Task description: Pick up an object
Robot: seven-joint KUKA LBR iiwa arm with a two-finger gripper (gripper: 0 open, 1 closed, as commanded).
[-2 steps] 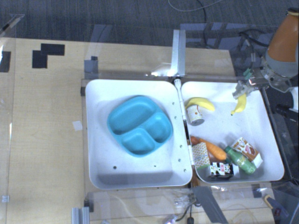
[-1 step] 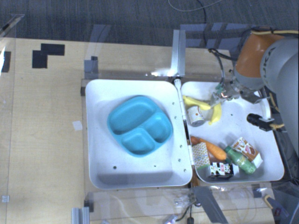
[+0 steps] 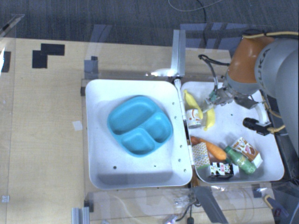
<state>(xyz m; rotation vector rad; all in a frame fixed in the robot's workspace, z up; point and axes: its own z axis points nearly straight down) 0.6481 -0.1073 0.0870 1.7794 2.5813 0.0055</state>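
The gripper [image 3: 216, 97] is low in the far part of the right bin [image 3: 233, 125], under the orange band [image 3: 245, 59] of the arm [image 3: 275, 64]. The arm is cut off by the right edge. From this angle the wrist covers most of the tool, so I cannot tell whether it is wide or closed, and nothing can be seen held in it.

Just left of the gripper lies a yellow banana [image 3: 190, 101], curved along the bin's left wall. A second yellow piece [image 3: 210, 119], which looks like another banana, lies just below the gripper; whether the gripper touches it is unclear. Between the two sits a small white can [image 3: 194, 118] with red print too small to read.

Nearer the camera, an orange carrot [image 3: 213, 149] lies partly over a patterned packet [image 3: 201, 156]. Beside them, a green bottle [image 3: 240, 160] lies against a printed carton [image 3: 246, 150]. A small black-and-white box [image 3: 220, 170] rests at the near wall; its label is blurred.

The left bin [image 3: 96, 169] holds a blue divided plate [image 3: 139, 125], set well apart from everything else.
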